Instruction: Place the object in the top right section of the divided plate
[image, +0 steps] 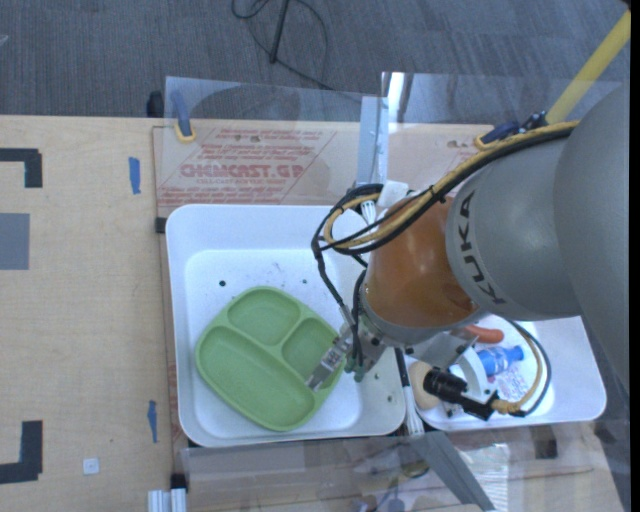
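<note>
The green divided plate (258, 357) lies tilted in the left white bin (200, 260) on the counter (80, 300). The end effector (330, 365) sits low over the plate's right edge, beside its small right section; whether it grips anything cannot be told, and the object itself cannot be made out. A blue-and-white item (497, 358) lies in the right bin (575, 385), partly hidden by the arm (500, 240).

Green divided plate (262, 357) lies in left white bin (200, 250). Arm (500, 240) leans in from right; jaws at plate's right edge, over the small right-hand section. Small items (497, 360) in right bin (585, 390).
</note>
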